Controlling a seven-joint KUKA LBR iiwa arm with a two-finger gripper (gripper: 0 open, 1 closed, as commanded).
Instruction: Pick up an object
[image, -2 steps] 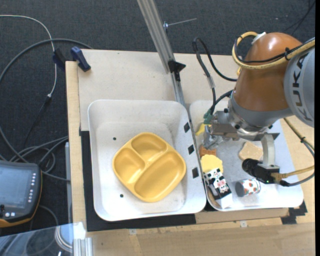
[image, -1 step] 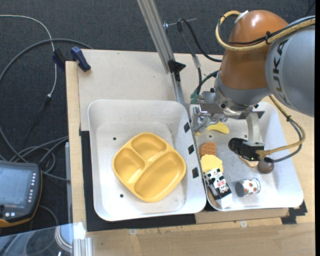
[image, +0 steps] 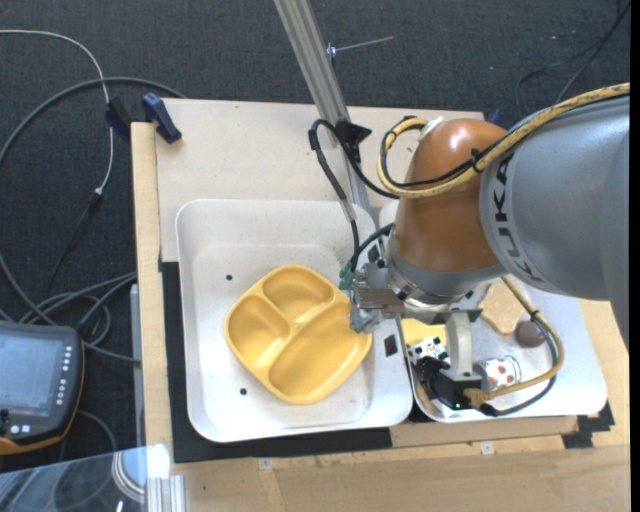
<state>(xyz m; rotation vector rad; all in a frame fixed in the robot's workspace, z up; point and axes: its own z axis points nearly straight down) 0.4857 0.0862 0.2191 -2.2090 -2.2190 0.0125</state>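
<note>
Gripper (image: 362, 312) hangs at the yellow divided plate's (image: 295, 335) right rim, seemingly to grab it; finger state unreadable.

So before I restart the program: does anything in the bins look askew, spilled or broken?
Nothing looks spilled or broken. The yellow divided plate lies flat but turned at an angle in the left bin, its right edge against the bin's right side, beside the gripper.

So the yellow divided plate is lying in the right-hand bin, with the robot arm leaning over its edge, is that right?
Not quite. The camera view shows the yellow divided plate lying in the left-hand bin, not the right-hand one. The rest holds: the robot arm leans over the plate's right edge.
</note>
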